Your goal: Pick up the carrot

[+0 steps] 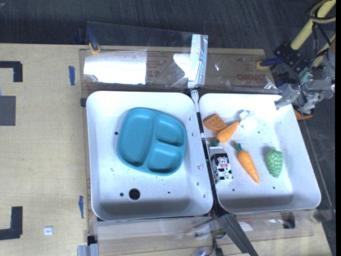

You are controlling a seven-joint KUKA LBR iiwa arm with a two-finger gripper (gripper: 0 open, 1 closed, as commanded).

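Carrot (248,165) — orange, green-topped — is seen lying flat in the right bin (298,196), tip angled toward the near wall, beside the green grapes (275,162).

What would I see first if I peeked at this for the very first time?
Probably the big blue plate with three sections, sitting in the left bin. Next, the bright toy food in the right bin: an orange carrot with a green top near the middle, a bunch of green grapes to its right, and a second orange carrot piece above it. The gripper waits at that bin's top right corner.
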